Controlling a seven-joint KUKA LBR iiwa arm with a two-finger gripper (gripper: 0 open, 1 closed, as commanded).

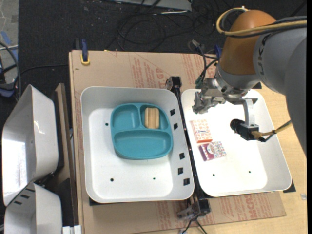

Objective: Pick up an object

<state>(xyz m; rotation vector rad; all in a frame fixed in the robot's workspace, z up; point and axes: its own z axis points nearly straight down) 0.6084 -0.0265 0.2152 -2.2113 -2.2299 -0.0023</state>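
Observation:
My gripper (201, 106) hangs over the upper left part of the right bin (273, 165), just above a flat red-and-white packet (200, 129). A second flat packet (213, 150), purple and white, lies just below and to the right of the first. In the left bin (97, 179) sits a teal divided plate (136, 140) with a tan block (152, 118) in its upper right compartment. Nothing shows in the gripper.
A black fitting (243, 129) with a cable hangs from the arm over the middle of the right bin. The raised wall between the two bins (185, 145) runs just left of the gripper. Other white bins (24, 145) stand off the bench at far left.

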